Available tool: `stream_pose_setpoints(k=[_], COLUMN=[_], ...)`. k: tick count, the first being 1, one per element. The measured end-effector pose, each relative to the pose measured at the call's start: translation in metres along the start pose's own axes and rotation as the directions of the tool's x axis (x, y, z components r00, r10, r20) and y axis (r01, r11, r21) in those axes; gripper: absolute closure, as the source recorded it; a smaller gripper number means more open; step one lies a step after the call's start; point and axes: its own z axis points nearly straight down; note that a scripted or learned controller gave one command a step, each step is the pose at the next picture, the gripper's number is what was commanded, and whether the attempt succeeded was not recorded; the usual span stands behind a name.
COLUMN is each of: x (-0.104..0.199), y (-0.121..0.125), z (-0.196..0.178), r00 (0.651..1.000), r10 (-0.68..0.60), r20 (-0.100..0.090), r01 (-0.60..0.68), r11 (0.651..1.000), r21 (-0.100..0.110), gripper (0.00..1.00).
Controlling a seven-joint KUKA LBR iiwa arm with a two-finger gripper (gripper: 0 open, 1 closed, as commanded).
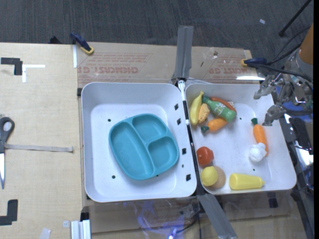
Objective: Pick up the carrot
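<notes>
The carrot [258, 135], judged light, rigid and smooth plastic, best gripped across its thicker middle, is seen by the right bin's [239, 190] right wall, near the gripper [271, 114], whose opening cannot be told.

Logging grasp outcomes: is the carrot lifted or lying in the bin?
Lying in the bin. The carrot rests flat on the right bin floor, beside the white ball; end effector above it.

Bright, even light; slight softness
</notes>
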Motion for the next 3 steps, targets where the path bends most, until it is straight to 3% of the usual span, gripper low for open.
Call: stream_pose_setpoints(k=[1, 2, 3], x=[-0.006, 0.028, 0.025], y=[-0.015, -0.015, -0.014], z=[0.126, 0.125, 0.114], r00=[0.991, 1.0, 1.0], r10=[0.134, -0.02, -0.025], r20=[0.002, 0.001, 0.008], r01=[-0.134, 0.02, 0.025], r11=[0.991, 1.0, 1.0], r21=[0.0, 0.0, 0.002], gripper=[0.0, 0.0, 1.0])
